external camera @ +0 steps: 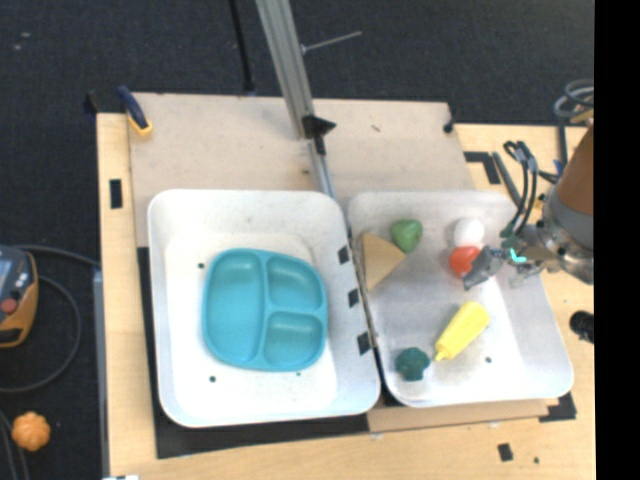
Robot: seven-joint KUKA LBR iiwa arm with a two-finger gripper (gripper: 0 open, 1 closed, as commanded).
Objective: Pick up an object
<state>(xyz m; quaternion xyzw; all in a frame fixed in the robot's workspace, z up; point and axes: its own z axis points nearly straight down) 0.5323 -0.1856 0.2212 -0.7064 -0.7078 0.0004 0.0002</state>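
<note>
**Camera view: arm reaching low into the right bin beside the red object**

Camera view shows the grey arm with its orange band [578, 173] entering from the right and bending down over the right shallow white bin [520, 368]. Its two-finger gripper [478, 270] sits low in that bin, pointing left, just beside a small red rounded object [461, 259]; whether they touch cannot be told. The fingers are dark and blurred, and whether they are spread or closed cannot be told; nothing is seen between them.

Near the red object lies a white ball [467, 231], touching or nearly touching it. A green rounded object [406, 234] and a tan wooden wedge [379, 258] lie at the bin's left side, the wedge against the wall. A yellow elongated plastic object [461, 330] lies tilted in the lower middle, with a dark green lump [412, 362] near its lower end.

The left shallow white bin [175, 218] holds a turquoise divided plate [266, 308]. Both bins rest on a pale wooden tabletop [220, 138], from which a metal post [285, 48] rises. Dark carpet [100, 28] surrounds the bench; a small orange ball [30, 429] lies at lower left.
</note>
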